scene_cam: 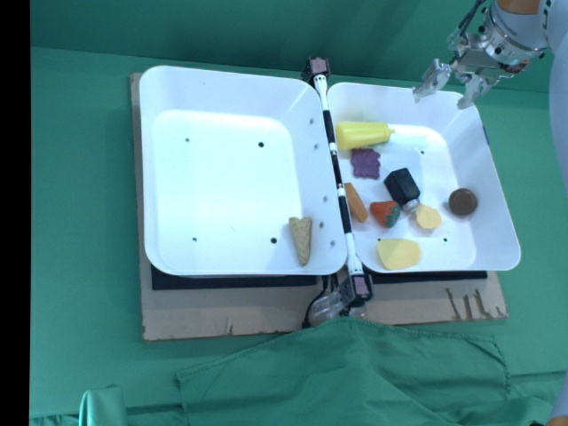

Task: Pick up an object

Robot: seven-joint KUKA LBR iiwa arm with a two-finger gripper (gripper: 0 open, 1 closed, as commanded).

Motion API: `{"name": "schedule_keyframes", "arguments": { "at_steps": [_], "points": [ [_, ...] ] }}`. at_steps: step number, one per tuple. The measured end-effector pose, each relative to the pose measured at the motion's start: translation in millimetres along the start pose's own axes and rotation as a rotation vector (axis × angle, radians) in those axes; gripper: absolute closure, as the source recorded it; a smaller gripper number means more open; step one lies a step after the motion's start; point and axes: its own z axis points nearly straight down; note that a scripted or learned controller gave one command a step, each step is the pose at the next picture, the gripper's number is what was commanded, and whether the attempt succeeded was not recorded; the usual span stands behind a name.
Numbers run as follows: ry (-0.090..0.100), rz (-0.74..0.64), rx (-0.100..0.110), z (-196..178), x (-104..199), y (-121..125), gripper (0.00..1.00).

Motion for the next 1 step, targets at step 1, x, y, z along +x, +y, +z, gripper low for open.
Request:
{"name": "schedule_keyframes", "arguments": {
  "at_steps": [1],
  "points": [
    [0.003, -0.004, 0.008, 83.9, 41.8, 15.1, 0.0]
  ]
}}
